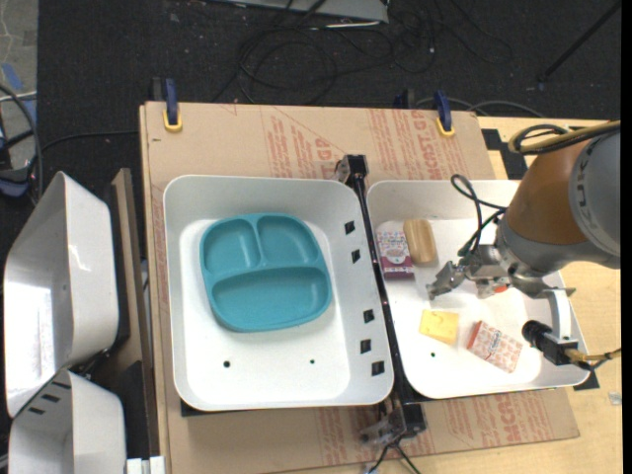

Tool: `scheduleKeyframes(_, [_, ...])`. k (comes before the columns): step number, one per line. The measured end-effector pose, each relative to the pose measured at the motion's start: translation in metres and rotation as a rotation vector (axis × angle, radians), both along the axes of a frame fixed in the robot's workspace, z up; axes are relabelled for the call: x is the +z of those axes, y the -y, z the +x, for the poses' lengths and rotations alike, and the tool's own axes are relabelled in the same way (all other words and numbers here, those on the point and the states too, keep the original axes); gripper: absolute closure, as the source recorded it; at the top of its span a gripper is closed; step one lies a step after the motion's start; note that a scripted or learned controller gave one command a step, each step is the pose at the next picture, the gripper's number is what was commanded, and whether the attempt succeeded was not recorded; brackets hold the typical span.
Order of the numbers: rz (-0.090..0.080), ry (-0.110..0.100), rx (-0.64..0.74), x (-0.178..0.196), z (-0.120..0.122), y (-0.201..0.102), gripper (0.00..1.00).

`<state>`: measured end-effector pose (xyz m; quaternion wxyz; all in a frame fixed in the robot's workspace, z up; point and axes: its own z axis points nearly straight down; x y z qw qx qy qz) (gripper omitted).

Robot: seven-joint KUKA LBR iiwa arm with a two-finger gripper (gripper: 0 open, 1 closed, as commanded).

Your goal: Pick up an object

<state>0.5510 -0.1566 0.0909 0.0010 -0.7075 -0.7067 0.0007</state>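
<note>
Yellow block (440,325) lying slightly askew in right bin (434,378), pincer (441,281) just above it, grip unclear

Light falls evenly from above onto my table (267,136), bright and diffuse. The two white bins (188,265) come close to washing out, with their rims losing detail, though I see no hard glare spots. Shadows are soft and short: a faint one under the teal plate (265,273), another beneath my arm (568,210) on the right bin (434,378). The floor (89,57) around the table drops off into near black. Focus is fair in the middle; small print looks grainy and smeared.
</note>
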Motion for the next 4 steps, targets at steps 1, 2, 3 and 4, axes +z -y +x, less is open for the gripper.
scheduleKeyframes(1, [0.0,0.002,0.0,0.011,0.001,0.0,1.0])
scheduleKeyframes(2, [-0.002,0.006,0.0,0.055,0.003,0.005,1.0])
scheduleKeyframes(3, [-0.002,0.009,0.005,0.109,0.012,-0.002,1.0])
scheduleKeyframes(4, [-0.003,0.008,0.004,0.162,0.014,0.009,1.0])
